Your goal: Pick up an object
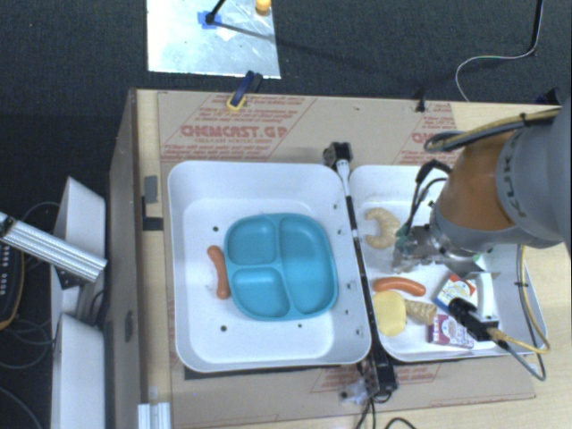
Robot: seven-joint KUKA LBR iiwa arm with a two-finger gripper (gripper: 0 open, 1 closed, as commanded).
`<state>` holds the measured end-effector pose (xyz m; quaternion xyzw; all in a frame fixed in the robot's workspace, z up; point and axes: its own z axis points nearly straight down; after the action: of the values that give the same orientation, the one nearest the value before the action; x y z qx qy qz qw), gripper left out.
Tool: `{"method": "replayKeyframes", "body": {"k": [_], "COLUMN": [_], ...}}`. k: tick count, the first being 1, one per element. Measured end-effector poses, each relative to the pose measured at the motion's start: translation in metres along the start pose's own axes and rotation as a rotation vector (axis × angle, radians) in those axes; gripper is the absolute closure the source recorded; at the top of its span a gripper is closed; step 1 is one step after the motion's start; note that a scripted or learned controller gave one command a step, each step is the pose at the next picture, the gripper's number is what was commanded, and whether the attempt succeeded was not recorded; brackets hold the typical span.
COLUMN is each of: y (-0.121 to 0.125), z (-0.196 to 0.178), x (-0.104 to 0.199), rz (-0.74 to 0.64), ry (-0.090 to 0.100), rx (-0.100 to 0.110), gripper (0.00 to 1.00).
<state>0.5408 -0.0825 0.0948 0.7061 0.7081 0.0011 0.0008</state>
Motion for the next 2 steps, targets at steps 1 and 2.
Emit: {"method": "replayKeyframes", "body": {"k": [1, 2], "y": [0.000, 0.077], "z": [0.000, 0.010], "x": [0.000, -0.020], "rz": [0.000, -0.001], "ry": [0.000, -0.002], "rx": [0.000, 0.000], "gripper": [0.00, 0.00]}}
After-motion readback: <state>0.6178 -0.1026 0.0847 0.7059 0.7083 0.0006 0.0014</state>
